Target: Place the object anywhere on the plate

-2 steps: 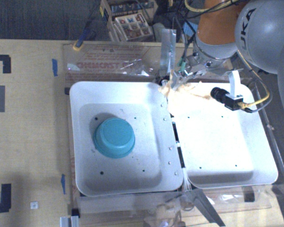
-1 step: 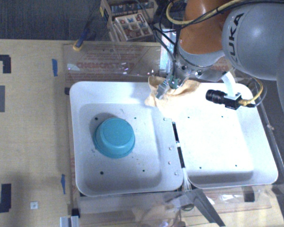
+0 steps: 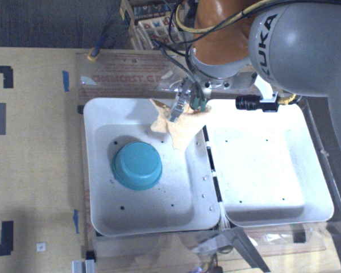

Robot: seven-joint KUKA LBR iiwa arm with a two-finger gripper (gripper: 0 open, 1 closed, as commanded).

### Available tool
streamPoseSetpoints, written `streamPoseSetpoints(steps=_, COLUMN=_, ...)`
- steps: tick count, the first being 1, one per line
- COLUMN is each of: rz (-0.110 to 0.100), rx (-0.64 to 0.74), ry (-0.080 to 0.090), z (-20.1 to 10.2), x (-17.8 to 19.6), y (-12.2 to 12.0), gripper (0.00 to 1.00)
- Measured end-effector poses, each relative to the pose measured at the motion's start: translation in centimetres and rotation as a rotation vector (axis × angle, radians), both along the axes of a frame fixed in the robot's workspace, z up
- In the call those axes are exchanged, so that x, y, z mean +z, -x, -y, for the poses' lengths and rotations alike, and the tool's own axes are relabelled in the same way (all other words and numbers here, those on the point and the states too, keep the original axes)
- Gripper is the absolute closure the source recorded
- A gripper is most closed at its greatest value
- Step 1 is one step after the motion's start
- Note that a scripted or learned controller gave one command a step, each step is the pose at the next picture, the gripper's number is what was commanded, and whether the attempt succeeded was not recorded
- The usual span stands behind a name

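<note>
A blue round plate [image 3: 137,165] sits in the left bin [image 3: 102,209], left of its middle. A tan, floppy, cloth-like object [image 3: 181,132] hangs at the bin's upper right corner, above and to the right of the plate. My gripper [image 3: 186,106] comes down from the arm's wrist onto the object's top edge and is shut on it. One metal finger [image 3: 177,111] lies across the tan material. The object's lower tip points down toward the bin floor, close to the wall between the bins.
The right bin [image 3: 267,169] lies beside the left one, with a black-edged divider [image 3: 210,158] between them. The grey arm and its orange band [image 3: 227,10] fill the upper right. Cables and boxes stand behind the bins.
</note>
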State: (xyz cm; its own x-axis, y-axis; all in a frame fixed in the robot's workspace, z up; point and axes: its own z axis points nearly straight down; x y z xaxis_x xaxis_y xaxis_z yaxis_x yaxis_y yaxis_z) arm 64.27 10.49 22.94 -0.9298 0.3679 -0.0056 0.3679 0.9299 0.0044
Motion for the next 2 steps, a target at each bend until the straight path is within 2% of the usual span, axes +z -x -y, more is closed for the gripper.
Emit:
streamPoseSetpoints(steps=1, rz=-0.004, rx=0.37, ry=0.002, z=-3.13, x=-0.34, y=1.72, gripper=1.0)
streamPoseSetpoints(steps=2, rz=-0.003, rx=0.37, ry=0.002, z=-3.12, x=-0.27, y=1.69, gripper=0.0)
